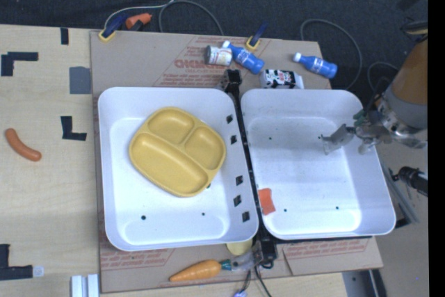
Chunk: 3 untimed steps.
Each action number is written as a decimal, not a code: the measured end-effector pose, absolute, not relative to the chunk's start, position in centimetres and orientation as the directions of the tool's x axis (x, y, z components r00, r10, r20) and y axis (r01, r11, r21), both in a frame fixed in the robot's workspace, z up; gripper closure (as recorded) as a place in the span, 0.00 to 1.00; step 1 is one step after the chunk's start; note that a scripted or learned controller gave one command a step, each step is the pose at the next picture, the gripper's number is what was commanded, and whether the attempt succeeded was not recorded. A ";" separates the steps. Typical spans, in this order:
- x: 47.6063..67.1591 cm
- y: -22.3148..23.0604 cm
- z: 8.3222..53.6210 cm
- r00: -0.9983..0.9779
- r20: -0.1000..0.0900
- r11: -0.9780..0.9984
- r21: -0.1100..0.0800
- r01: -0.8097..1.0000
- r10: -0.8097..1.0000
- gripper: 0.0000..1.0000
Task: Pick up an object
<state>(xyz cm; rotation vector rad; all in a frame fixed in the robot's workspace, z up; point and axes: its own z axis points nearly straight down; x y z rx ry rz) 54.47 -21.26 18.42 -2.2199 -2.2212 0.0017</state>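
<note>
A yellow divided plate (179,150) lies in the left bin (118,219). A small orange block (266,201) rests near the front left corner of the right bin (368,215). My gripper (341,138) hangs over the right side of the right bin, reaching in from the right edge. Its grey fingers (333,139) point left, well away from the orange block. Nothing shows between them.
Behind the bins lie a blue and white bottle (237,56), a second blue bottle (316,65) and a small black and white pack (281,78). A toy carrot (196,271) lies in front of the bins. A toy sausage (23,145) rests on the left table.
</note>
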 end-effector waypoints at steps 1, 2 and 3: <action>60.7 -15.2 8.1 -0.007 -0.003 0.007 0.004 1.000 1.000 0.00; 63.3 -9.3 8.6 -0.006 -0.002 0.006 0.005 1.000 1.000 0.00; 67.0 -9.5 8.5 -0.004 -0.001 0.004 0.001 1.000 1.000 0.00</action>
